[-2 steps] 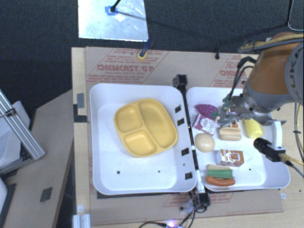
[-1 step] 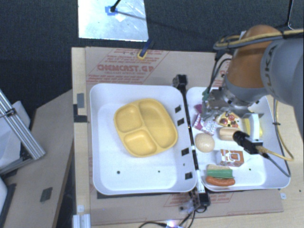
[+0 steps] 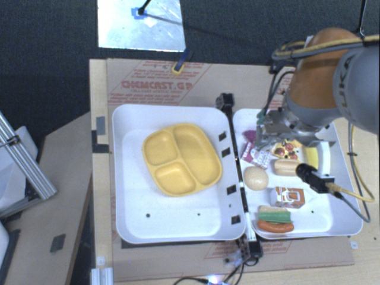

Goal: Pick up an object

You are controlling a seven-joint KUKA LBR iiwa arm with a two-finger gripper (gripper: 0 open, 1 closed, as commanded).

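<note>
White plastic walls hem in the right bin point(image 3: 346, 209), where small toy foods lie crowded just below the gripper point(image 3: 268, 136); whether it is wide or narrow I cannot tell. A pink packet point(image 3: 254, 154) directly beneath it and the beige egg point(image 3: 256, 178) slightly further toward the camera lie close, so a descent could nudge neighbours or clip the divider point(image 3: 236, 159) beside it. Freer room lies over the yellow tray point(image 3: 181, 158).

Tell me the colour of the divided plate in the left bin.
Yellow: the divided plate shows plainly in the camera view, lying in the left bin.
</note>
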